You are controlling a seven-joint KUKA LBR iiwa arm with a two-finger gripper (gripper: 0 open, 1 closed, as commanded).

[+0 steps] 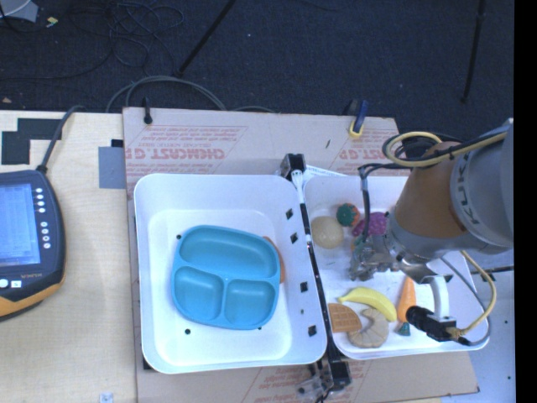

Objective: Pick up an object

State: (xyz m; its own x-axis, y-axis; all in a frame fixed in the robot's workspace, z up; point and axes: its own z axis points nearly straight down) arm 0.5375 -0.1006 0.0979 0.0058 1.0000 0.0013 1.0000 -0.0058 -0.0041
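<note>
the grey arm [485,193] reaches in from the right over the right bin [332,269], and its gripper [362,266] sits low above the bin's white floor, about midway between the far and near rims. whether the gripper is open or closed cannot be told from this slanted view, and nothing can be seen held in it.

the loose things all lie around it in that bin. to the far left of the gripper rests a pale beige ball [327,232]. just beyond it is a small green ball [346,215], with a magenta piece [376,223] to its right, close against the wrist. on the near side lies a yellow banana [370,300] – just beside the gripper, though contact cannot be made out. an orange carrot [406,298] stands right of the banana. nearer still are a brown waffle-like square [341,316] and a tan lump [369,332], touching each other.

the left bin [159,225] holds a blue divided plate [226,276] (a sliver of something orange [280,264] shows at its right edge). both bins sit on a cardboard sheet [210,149], and a pendant with a lit screen [23,235] lies well apart on the left.
</note>
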